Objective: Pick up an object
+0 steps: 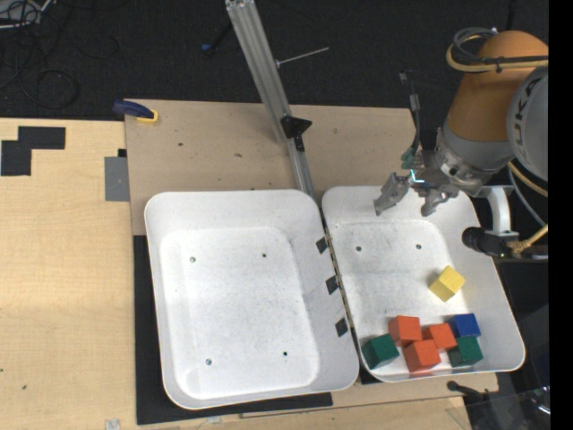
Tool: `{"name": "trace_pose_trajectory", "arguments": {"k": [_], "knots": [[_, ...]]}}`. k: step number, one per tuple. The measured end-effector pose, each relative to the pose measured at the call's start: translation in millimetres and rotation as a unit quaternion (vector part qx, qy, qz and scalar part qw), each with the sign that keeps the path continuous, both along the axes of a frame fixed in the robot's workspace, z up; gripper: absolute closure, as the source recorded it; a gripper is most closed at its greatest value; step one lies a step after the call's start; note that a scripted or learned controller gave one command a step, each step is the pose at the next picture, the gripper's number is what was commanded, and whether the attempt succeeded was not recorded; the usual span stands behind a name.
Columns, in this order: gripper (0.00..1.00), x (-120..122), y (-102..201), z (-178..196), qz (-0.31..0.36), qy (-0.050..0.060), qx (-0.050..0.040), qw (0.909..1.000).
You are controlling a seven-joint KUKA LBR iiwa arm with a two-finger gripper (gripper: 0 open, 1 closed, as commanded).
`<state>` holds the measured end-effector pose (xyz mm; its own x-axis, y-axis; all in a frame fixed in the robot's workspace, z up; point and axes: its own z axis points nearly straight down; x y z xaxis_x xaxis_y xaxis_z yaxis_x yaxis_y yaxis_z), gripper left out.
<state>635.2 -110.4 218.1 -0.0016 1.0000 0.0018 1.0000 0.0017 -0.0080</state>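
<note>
— What sort of place are we seeing?
— A robotics lab: beside the two white bins point(235, 206) we see a plywood bench point(215, 146), an aluminium rail point(264, 70) rising behind them, and loose cables point(36, 7) beyond.

Gripper point(411, 202) hangs over right bin point(394, 240), fingers spread.
Yellow block point(446, 283) sits alone; orange, green, blue blocks point(428, 340) clustered at bin's near edge.

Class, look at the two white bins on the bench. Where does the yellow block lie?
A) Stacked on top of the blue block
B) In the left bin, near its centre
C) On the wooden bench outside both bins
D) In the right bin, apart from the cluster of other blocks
D: the yellow block sits alone on the right bin floor, above the cluster of blocks at its lower edge.
</note>
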Motion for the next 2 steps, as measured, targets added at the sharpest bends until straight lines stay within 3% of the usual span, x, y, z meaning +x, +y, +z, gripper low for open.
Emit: {"name": "trace_pose_trajectory", "arguments": {"k": [1, 2], "knots": [[0.0, 1, 0, 3, 0.0, -0.002, -0.0004, 1.0], [0.0, -10, 3, -55, -0.001, 0.001, -0.0001, 1.0]]}}
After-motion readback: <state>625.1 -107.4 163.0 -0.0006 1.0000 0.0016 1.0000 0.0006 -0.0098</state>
